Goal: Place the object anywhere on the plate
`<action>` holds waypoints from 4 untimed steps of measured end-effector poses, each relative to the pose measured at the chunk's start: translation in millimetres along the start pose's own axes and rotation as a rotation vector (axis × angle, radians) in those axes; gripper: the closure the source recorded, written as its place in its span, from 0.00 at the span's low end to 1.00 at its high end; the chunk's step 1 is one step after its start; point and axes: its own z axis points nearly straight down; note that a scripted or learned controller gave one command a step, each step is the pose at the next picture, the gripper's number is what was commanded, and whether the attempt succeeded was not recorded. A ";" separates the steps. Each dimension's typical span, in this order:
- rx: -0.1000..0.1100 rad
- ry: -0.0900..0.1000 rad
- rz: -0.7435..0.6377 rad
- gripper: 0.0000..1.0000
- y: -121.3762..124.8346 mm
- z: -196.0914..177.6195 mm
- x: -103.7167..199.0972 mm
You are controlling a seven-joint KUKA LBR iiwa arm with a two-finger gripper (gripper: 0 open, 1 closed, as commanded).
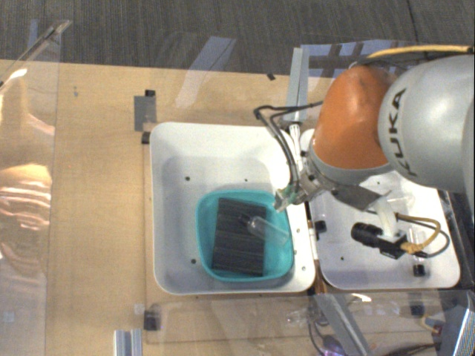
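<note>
Block: lying flat on the plate, long side running up and down the view, inside the rim on every side.
Plate: sitting in the left bin, toward its near right corner.
Gripper: hovering at the block's upper right edge, pale and see-through against the dark ribs (opening and grip both impossible to tell).
Step in hand, judged: placing looking as good as done; worth letting go with the block fully flat, then lifting straight up, avoiding dragging the block against the rim or nudging the plate.
Arm: reaching in from the right over the right bin, orange band hanging above the wall between the bins, wrist tilting down and left toward the plate.
</note>
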 end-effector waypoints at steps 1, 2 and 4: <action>0.000 0.000 0.000 0.00 0.0 0.0 -0.1; 0.011 0.002 -0.115 0.00 -4.1 0.6 -46.6; 0.012 0.006 -0.298 1.00 -9.1 -28.6 48.3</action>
